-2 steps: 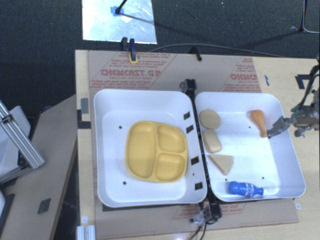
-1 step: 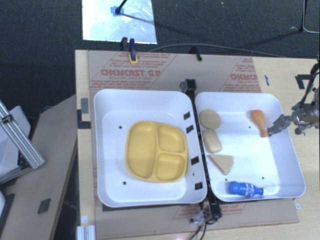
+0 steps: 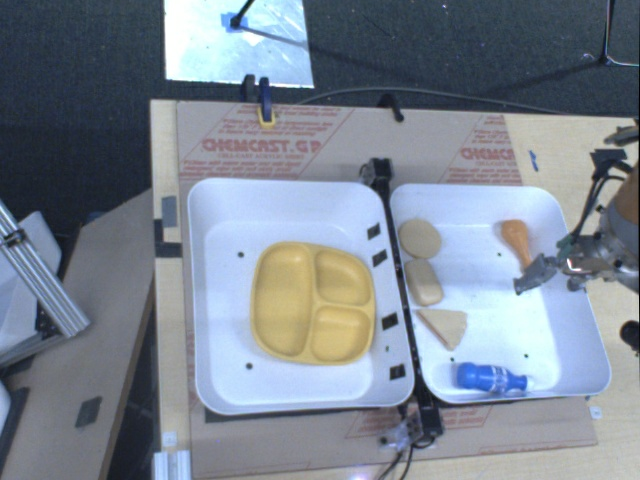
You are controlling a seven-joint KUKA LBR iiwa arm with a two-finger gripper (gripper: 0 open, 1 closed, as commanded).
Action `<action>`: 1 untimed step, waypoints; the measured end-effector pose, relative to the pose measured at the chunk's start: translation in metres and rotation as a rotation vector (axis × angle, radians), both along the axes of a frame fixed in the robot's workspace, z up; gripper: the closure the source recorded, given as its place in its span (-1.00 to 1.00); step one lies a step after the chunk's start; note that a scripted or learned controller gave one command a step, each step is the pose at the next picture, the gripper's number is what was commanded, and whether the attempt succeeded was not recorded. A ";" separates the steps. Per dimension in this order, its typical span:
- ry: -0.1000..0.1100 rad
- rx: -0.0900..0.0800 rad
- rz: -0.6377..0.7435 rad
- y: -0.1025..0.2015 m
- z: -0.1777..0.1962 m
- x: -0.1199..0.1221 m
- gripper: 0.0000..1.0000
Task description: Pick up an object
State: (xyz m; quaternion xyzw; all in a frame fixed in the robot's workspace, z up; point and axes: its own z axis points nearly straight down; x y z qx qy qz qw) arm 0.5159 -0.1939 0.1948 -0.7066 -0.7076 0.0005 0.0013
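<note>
Left bin [image 3: 215,268] is holding a yellow tray [image 3: 312,301]. Right bin [image 3: 560,298] is carrying two rolls [image 3: 420,238], a wedge [image 3: 445,325], a bottle [image 3: 490,377] and a drumstick [image 3: 517,238]. Gripper [image 3: 545,268] is hovering at its right rim; jaws' spread: cannot tell.

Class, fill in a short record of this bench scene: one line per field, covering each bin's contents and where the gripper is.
left bin: yellow divided plate
right bin: round tan piece, oblong tan piece, tan wedge, blue bottle lying on its side, orange-brown drumstick shape
gripper: over the right bin's right side, below the drumstick shape in the view
held item: none seen between the fingers
</note>
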 end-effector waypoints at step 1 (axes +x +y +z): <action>0.000 0.000 0.000 0.010 -0.052 0.004 -1.00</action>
